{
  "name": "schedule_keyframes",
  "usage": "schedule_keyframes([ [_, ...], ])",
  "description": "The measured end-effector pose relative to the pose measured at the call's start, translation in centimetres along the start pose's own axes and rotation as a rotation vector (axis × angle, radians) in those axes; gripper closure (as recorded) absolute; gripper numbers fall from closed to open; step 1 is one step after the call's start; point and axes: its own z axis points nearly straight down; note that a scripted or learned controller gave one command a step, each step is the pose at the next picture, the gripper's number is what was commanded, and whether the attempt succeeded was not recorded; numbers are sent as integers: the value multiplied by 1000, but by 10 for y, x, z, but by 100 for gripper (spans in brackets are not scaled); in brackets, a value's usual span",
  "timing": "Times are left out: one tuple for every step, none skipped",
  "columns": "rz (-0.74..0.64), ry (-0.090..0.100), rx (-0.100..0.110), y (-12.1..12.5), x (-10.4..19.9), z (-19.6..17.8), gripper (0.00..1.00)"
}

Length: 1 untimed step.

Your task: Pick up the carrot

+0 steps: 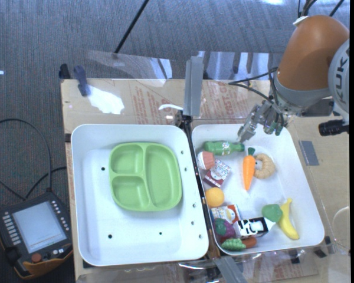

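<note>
The carrot [248, 171], orange with a green top, lies upright in the view in the middle of the right bin [299, 175], between a packet and a ring-shaped pastry [264, 165]. My gripper [255, 127] hangs over the bin's far rim, above and slightly right of the carrot's green end. Its fingers point down and left toward a green bottle [222, 148]. Nothing is between them.
The right bin also holds an orange [214, 197], a banana [289, 220], a green pepper [271, 212], snack packets [217, 171] and small boxes [252, 225]. The left bin [94, 211] carries a green divided plate [146, 175]. A teach pendant [32, 232] lies at lower left.
</note>
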Motion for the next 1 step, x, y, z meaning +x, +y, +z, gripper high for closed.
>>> schedule_keyframes([
  [201,27,15,-48,56,144,100],
])
